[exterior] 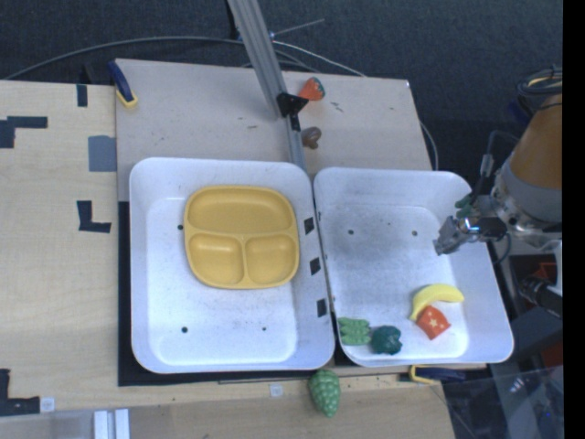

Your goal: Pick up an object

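Grey metal ran down from the top of the view as a slanted post [260,48], ending at a black clamp [290,104] just above the seam between the two bins. Beside that clamp lay a small orange-red piece [313,88], and just below it a brownish lump [312,137], both on the bare wooden bench [201,108] and outside the bins. A blue and yellow clamp [122,84] sat at the bench's far left corner. A green bumpy toy [324,390] lay on the bench just outside the near edge of the bins, by the seam.

The left bin [155,327] held a yellow divided plate [242,236], lying flat in its upper half. The right bin [384,199] held four small things gathered along its near side: a yellow banana [437,295] touching a red block [433,322] just beneath it, and towards the seam a light green piece [354,330] touching a dark green one [387,339].

The gripper [452,236] hung over the right bin's right side, above the banana and apart from it, with nothing seen between its fingers. The fingers were small and blurred, so how far apart they stood could not be told. The arm [535,167] behind it was cut off at the view's right.
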### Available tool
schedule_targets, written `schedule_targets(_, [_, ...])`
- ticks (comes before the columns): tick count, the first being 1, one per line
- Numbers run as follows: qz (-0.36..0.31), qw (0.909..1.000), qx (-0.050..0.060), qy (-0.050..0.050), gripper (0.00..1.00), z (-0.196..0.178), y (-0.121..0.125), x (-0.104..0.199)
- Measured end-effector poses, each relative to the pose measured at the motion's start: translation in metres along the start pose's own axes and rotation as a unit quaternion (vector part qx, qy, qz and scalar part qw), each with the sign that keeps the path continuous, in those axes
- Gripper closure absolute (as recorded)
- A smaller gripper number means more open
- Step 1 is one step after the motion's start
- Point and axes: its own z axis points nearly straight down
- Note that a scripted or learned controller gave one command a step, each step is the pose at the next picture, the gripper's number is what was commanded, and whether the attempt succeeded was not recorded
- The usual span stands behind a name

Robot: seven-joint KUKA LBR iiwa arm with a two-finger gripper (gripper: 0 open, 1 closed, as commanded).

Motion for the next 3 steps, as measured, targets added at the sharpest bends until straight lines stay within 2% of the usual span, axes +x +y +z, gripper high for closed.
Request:
schedule_targets(1, [0.000, 1.0000, 0.001, 0.000, 1.00, -0.030, 0.001, 0.000])
schedule_targets(3, [-0.003, 1.0000, 0.004, 0.002, 1.00, -0.002, -0.007, 0.109])
